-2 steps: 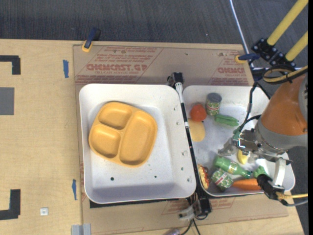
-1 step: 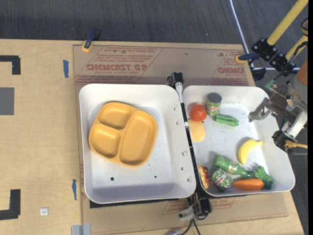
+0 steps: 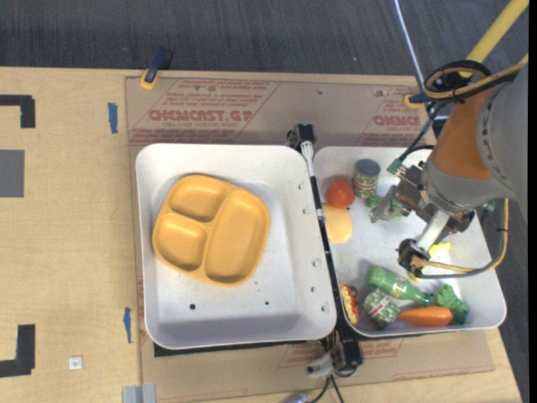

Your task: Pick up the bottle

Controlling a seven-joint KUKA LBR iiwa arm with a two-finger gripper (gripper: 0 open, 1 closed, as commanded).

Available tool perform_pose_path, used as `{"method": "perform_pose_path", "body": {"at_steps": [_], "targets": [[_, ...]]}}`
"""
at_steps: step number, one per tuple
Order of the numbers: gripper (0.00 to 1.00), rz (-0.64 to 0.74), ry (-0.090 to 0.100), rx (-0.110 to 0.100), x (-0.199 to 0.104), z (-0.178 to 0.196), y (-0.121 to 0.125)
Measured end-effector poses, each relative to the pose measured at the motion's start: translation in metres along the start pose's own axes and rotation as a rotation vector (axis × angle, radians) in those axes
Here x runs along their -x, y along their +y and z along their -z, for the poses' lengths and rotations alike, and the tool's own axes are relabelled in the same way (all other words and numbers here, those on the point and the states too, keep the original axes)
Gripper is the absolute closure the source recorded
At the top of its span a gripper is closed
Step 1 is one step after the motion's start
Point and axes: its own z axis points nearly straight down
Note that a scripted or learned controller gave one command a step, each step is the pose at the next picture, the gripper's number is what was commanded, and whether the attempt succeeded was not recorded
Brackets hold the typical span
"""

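Two bins sit side by side on the bench, touching along their inner walls. The left bin (image 3: 151, 309) holds a divided tray (image 3: 211, 227) near its middle. In the right bin (image 3: 495, 305), a can (image 3: 366, 180) stands toward the far left corner with a tomato (image 3: 340, 193) just beside it on the left. Along the near edge the bottle (image 3: 396, 284) lies on its side, with a carrot (image 3: 425, 316) in front of it. The gripper (image 3: 394, 201) hangs over the bin's middle, right of the can.
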Motion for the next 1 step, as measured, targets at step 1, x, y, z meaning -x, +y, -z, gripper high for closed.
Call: {"method": "perform_pose_path", "body": {"at_steps": [1], "targets": [[0.0,-0.166,0.0,0.0,-0.023,-0.0668,0.0533]]}}
